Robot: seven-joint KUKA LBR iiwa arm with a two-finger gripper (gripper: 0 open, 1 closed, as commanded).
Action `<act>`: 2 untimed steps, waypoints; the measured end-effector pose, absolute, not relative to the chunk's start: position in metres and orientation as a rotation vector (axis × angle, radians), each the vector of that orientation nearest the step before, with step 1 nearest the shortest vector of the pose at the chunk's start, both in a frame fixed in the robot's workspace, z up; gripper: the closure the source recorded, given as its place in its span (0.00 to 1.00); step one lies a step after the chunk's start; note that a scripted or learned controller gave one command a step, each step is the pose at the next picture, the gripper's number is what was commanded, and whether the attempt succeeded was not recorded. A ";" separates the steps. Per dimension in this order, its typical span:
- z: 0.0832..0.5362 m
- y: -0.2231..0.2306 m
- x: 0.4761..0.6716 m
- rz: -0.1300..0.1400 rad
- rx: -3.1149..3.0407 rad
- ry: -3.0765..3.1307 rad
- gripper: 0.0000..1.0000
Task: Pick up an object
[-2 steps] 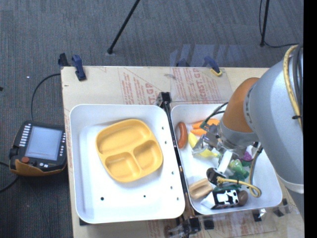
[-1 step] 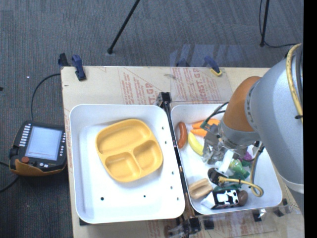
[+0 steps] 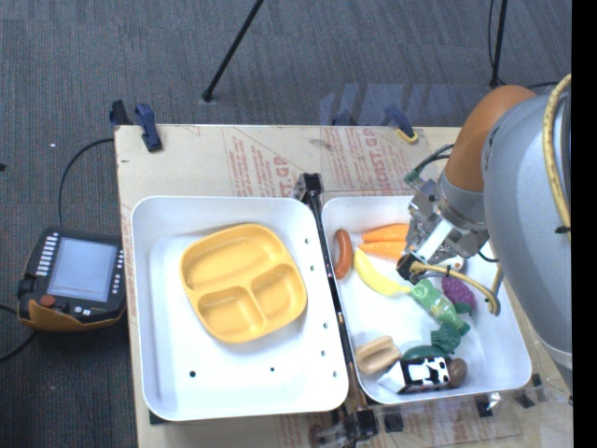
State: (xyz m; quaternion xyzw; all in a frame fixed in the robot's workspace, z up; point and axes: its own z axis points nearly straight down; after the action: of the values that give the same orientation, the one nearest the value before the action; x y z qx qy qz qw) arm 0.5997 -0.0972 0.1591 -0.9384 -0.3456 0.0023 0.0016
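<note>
1. Yellow and curved, a toy banana (image 3: pixel 376 274) lies in the right bin (image 3: pixel 519 355), near the middle, with its right end next to the hand (image 3: pixel 425 254).
2. Orange and tapered, a carrot (image 3: pixel 386 241) lies just above the banana, pointing left; its thick end runs under the hand.
3. Left of both, a reddish-brown sausage (image 3: pixel 343 253) lies upright in the view, close to the bin's left wall.
4. The grey arm reaches in from the right, and the hand hangs over the upper middle of the right bin, above the banana's end and the carrot. Whether the hand is open or closed cannot be told from this angle, and nothing can be seen in its hold.
5. Below the hand lies a green, leafy-looking piece (image 3: pixel 438 307), and a purple bunch of grapes (image 3: pixel 458 290) sits just beside it on the right.
6. At the bin's lower edge, a tan bun (image 3: pixel 377 353) lies beside a black-and-white patched block (image 3: pixel 424 371), with a small brown piece (image 3: pixel 457 371) touching the block's right side.
7. The left bin (image 3: pixel 142 297) holds a yellow plate (image 3: pixel 242 283) with three compartments, lying flat and turned slightly.
8. Both bins sit side by side on the brown counter (image 3: pixel 242 157), and a blue clamp (image 3: pixel 147 126) grips its far left corner.
</note>
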 end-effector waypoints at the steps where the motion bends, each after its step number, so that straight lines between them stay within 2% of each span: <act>1: 0.214 -0.170 0.586 0.008 -2.925 -1.139 1.00; 2: 0.181 -0.125 0.591 0.013 -2.731 -1.533 1.00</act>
State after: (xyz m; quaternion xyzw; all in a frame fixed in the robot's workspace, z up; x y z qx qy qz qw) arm 0.5906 -0.1252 0.1806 -0.8721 -0.4894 0.0041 0.0047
